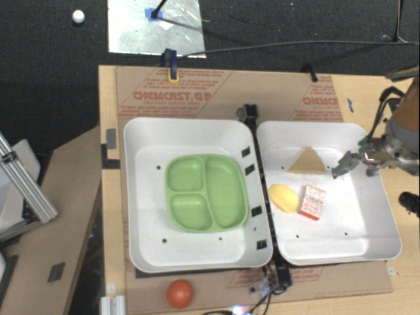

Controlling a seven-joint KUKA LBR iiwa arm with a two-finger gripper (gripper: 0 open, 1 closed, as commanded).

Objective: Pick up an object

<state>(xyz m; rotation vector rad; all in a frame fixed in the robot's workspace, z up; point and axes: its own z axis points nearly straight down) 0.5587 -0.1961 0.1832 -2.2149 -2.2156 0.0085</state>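
Note:
The right bin (367, 241) holds three objects. A tan wedge-shaped piece (308, 162) lies near its back. Toward the bin's left side a yellow oval object (283, 197) lies right beside a small red and white box (312, 202). My gripper (356, 163) hangs over the right bin's back right part, just right of the tan wedge, with nothing seen in it.
The left bin (144, 176) holds a green divided plate (207, 192). A red ball (179, 293) sits on the board in front of the left bin. A metal sheet (156, 18) and a small white ball (79, 16) lie at the back.

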